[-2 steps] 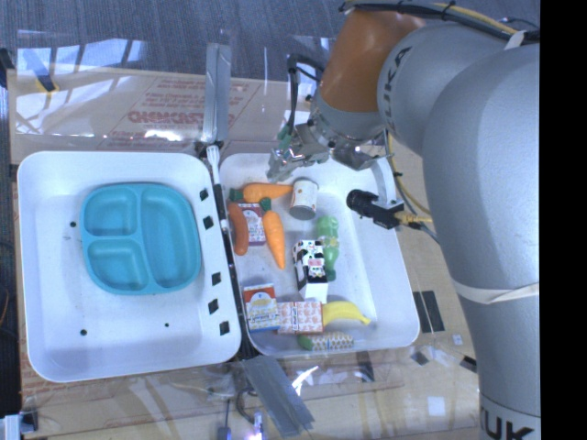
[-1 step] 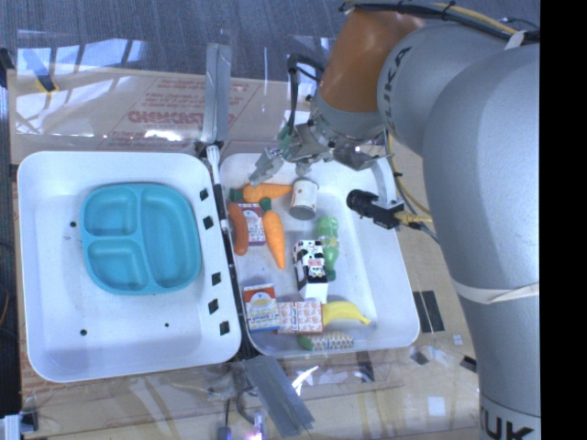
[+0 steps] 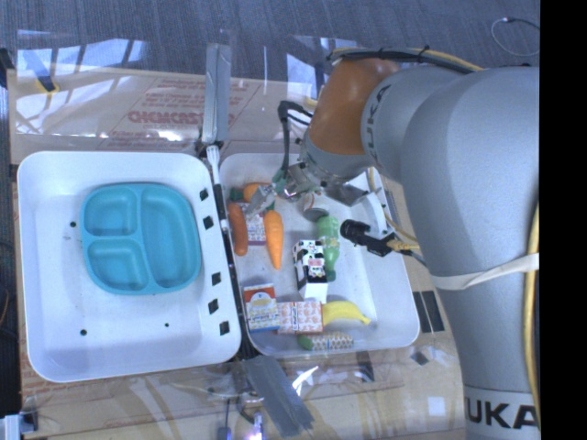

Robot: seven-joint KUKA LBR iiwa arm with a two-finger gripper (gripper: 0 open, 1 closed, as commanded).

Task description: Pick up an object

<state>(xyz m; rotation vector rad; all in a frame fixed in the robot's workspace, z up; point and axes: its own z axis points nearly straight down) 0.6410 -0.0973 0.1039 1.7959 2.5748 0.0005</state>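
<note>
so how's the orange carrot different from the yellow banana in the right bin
The orange carrot is a tapered cone lying nearly lengthwise down the bin, near its upper left; the yellow banana is curved and lies crosswise near the lower edge. The carrot sits close to the gripper, the banana far from it. Both look like toy food.

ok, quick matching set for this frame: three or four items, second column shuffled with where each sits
Items:
1. blue divided plate
2. carrot
3. banana
4. claw

Places:
A. right bin, near front edge
B. left bin, centre
C. above the right bin's back part, over the food
D. right bin, left of the cow-print carton

Pairs: 1-B, 2-D, 3-A, 4-C
</note>
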